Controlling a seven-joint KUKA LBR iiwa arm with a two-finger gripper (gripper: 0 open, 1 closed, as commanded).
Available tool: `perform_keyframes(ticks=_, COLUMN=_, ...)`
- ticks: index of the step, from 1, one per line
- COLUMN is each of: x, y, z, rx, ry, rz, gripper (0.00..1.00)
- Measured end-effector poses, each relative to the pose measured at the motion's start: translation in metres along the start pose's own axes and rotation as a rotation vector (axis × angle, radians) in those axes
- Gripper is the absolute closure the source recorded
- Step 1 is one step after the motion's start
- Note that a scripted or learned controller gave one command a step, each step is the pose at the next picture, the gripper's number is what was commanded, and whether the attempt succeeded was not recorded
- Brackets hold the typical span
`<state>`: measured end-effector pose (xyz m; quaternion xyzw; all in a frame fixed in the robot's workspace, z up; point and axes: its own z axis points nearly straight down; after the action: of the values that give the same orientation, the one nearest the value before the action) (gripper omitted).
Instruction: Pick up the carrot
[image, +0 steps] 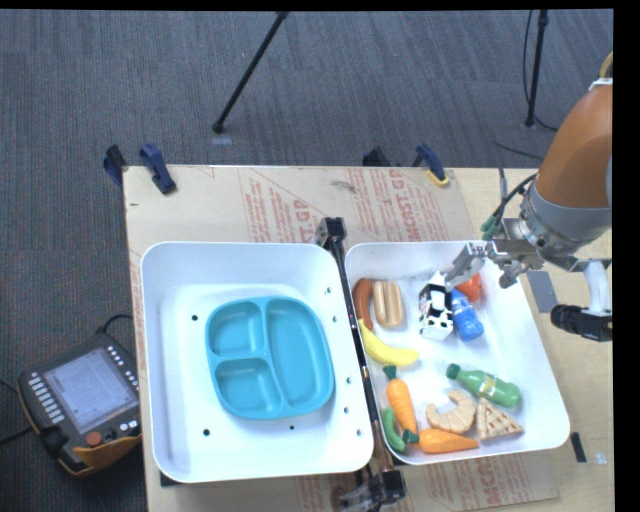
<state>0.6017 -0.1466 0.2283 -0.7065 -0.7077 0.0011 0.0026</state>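
Near the front edge of the right-hand white bin (545, 345) lies the carrot (402, 404), orange with a green top, pointing roughly away from the camera. A second orange carrot (448, 440) lies just beside it, along the bin's front wall, with a croissant (453, 414) and a sandwich wedge (496, 420) close by. A yellow banana (386, 348) sits just behind the first carrot, and a hot dog (382, 302) lies farther back. A green bottle (485, 384) rests toward the right side. Farther back stand a black-and-white cow-patterned carton (435, 307) and a blue bottle (465, 318). The gripper (490, 266) hovers over the bin's back right corner, well apart from both carrots, its fingers spread apart and holding nothing. The left bin (165, 340) contains a blue divided plate (268, 356).
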Motion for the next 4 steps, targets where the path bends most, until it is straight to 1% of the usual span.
perform_keyframes(ticks=1, x=0.061, y=-0.039, z=0.054, rx=0.001, ry=0.000, rz=-0.288, gripper=0.00)
perform_keyframes(ticks=2, x=0.109, y=-0.105, z=0.043, rx=0.001, ry=0.000, rz=-0.182, gripper=0.00)
perform_keyframes(ticks=3, x=0.109, y=-0.105, z=0.043, rx=0.001, ry=-0.001, rz=-0.180, gripper=0.00)
perform_keyframes(ticks=4, x=0.062, y=-0.127, z=0.128, rx=0.002, ry=0.001, rz=-0.051, gripper=0.00)
